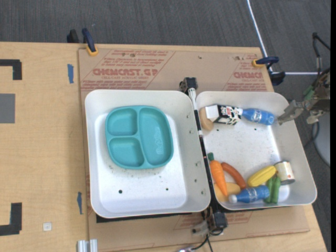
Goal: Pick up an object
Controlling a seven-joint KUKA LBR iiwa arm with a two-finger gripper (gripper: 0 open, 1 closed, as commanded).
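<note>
The right bin [247,146] holds the loose objects. Along its far wall lie a tan piece [206,123], a black-and-white carton [227,114] and a blue bottle [258,116]. In its near corner are a carrot [217,176], an orange-red sausage [233,174], a yellow corn cob [261,176], green pieces [273,188], a second blue bottle [251,195] and a small beige roll [284,171]. My gripper [307,106] hangs at the bin's far right rim, just right of the first blue bottle and apart from it. Nothing shows in its grasp.
The left bin [142,190] carries a teal divided plate [139,136]. Both bins rest on a cardboard sheet [126,70] held by clamps [90,42] at its far corners. A white cable [254,20] runs over the floor behind.
</note>
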